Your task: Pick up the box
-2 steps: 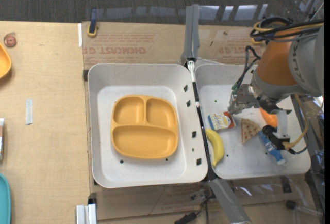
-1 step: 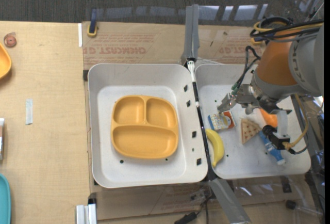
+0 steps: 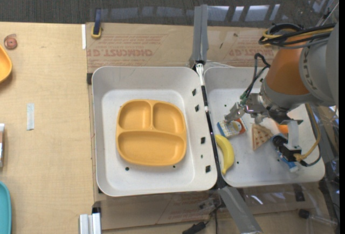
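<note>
The box (image 3: 233, 128), small, looked light, thin-walled and crushable, best pinched across its narrow sides; it lay in the right bin (image 3: 259, 172), beside the banana (image 3: 225, 153) near the dividing wall, leaving scant room; the gripper (image 3: 237, 114) hovered over it, grip state unclear.

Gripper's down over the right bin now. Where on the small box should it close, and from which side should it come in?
A judgement: come from above and close across the short sides of the small box, which lies flat and skewed on the floor of the right bin. The banana crowds its lower left end and the toast-like wedge lies to its right, so a sideways approach looks cramped. The gripper hangs right above it.
</note>
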`<state>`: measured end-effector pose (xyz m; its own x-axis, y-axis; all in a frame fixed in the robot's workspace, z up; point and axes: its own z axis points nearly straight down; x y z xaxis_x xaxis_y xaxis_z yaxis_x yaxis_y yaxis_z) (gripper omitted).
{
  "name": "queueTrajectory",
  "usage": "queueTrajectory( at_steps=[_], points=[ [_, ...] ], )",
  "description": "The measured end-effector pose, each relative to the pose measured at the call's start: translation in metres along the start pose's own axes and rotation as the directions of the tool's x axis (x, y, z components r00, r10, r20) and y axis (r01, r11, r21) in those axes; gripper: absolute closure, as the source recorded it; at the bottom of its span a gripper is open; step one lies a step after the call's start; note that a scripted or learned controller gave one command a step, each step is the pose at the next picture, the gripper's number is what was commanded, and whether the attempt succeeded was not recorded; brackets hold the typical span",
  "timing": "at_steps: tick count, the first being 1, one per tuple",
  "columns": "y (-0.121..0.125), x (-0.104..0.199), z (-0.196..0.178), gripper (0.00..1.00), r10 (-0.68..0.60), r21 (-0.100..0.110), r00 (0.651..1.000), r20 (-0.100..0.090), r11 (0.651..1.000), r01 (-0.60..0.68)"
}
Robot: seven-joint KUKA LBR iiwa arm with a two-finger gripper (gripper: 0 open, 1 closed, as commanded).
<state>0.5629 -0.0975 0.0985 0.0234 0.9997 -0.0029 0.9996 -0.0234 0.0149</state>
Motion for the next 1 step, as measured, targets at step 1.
queueTrajectory(
  at_steps=[1],
  points=[
    [-0.0100, 0.0023, -0.0002, 0.00, -0.181, -0.002, 0.984, -0.001, 0.984, 0.181]
  ],
)
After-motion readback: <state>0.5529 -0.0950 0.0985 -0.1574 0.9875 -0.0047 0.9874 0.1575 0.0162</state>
